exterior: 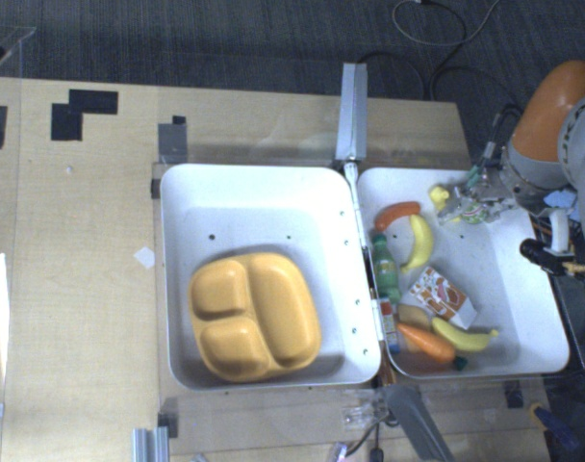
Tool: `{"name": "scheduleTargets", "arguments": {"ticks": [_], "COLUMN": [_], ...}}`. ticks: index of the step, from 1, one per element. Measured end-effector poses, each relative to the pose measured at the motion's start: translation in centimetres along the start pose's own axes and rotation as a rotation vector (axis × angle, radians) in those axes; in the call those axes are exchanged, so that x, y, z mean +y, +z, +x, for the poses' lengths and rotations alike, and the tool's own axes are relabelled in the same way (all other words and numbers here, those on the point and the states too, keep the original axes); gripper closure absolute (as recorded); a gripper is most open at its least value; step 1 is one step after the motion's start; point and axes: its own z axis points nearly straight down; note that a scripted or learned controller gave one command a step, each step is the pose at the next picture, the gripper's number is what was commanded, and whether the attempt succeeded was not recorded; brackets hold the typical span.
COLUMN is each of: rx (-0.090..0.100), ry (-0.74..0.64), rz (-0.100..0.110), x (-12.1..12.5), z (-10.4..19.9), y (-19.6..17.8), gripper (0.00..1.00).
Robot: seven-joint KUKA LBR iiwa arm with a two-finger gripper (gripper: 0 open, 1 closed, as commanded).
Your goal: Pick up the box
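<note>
The wooden worktop (pixel 90 258) carries two shallow white bins set edge to edge, so a thing lifted from one needs only a short carry to the other. The left bin (pixel 254 186) holds a yellow compartment tray (pixel 255 315) lying flat toward its near-left corner, leaving bare floor along the far side and right wall. The right bin (pixel 523 287) is crowded along its left wall and open on its right half, which gives the arm (pixel 560 128) room to come in from that side. The box (pixel 438 297), a small carton with orange and white print, lies flat near the bin's middle, wedged among fruit: a banana (pixel 465 335) touches its near edge, a carrot (pixel 426 342) lies just beside that, another banana (pixel 419 244) curves beyond it, and a green bottle (pixel 385 269) hugs the dividing wall. The end effector (pixel 475 198) hangs over the far rim, well apart from the box; whether it is open or closed cannot be told, and nothing visible sits in it
</note>
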Motion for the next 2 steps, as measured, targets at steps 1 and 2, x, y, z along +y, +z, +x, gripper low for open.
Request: {"name": "scheduleTargets", "arguments": {"ticks": [1, 2], "rx": [-0.004, -0.002], "ry": [-0.007, 0.113], "rz": [-0.006, -0.001], "x": [0.2, 1.6], "z": [0.0, 6.4], "y": [-1.4, -10.3], "gripper": [1.00, 1.00]}}
